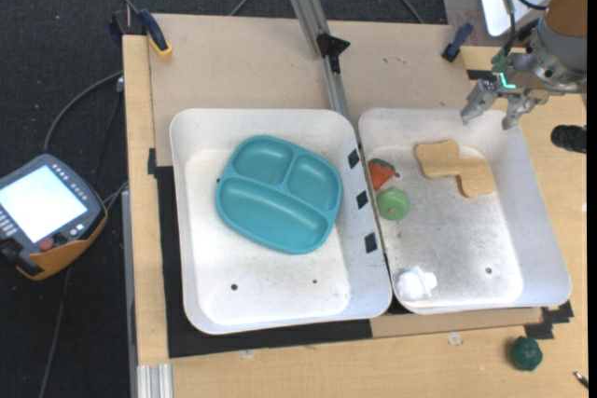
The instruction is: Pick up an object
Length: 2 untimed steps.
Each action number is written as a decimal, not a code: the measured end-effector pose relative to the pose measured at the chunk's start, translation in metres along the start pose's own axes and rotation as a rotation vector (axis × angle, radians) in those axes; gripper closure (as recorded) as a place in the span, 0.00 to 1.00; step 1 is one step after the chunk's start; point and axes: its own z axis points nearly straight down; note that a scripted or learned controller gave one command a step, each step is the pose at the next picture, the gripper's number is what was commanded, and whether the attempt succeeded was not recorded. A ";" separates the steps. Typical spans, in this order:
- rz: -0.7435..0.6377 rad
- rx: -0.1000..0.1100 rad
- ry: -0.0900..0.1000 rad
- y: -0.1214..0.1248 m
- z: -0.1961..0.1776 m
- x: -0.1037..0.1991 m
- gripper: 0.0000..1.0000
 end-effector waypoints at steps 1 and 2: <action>0.000 -0.002 0.000 0.001 -0.001 0.000 0.00; -0.001 0.003 0.001 0.009 0.046 -0.001 0.00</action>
